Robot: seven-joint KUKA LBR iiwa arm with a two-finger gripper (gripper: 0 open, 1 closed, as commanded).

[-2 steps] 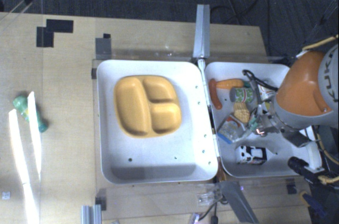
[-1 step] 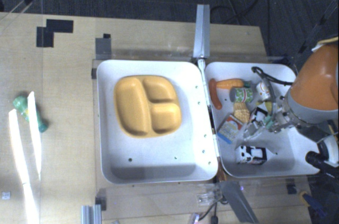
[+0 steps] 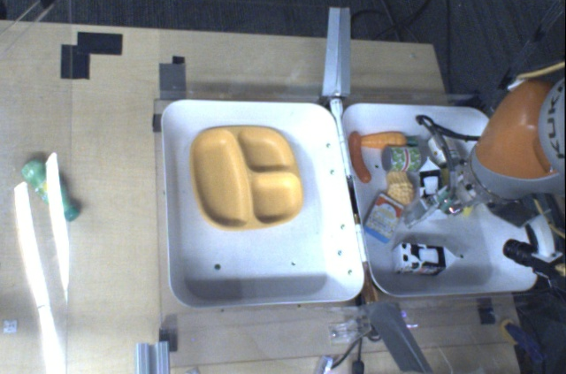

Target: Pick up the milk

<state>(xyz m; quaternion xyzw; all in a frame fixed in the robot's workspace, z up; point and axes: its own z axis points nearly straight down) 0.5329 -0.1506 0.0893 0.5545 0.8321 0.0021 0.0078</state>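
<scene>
The milk (image 3: pixel 418 257) is a small carton with black-and-white cow patches, lying on its side near the front of the right bin (image 3: pixel 495 270). My gripper (image 3: pixel 438 191) hangs over the middle of that bin, behind the carton and a little to its right, apart from it. Nothing shows in its grasp. The grey arm with its orange band (image 3: pixel 517 138) reaches in from the right and hides the bin's back right part.
Around the gripper lie a carrot (image 3: pixel 382 139), a red sausage (image 3: pixel 356 156), a green can (image 3: pixel 404 157), a yellow corn piece (image 3: pixel 400 184) and a blue-and-orange packet (image 3: pixel 382 217). A yellow divided tray (image 3: pixel 248 175) sits in the left bin (image 3: pixel 265 275).
</scene>
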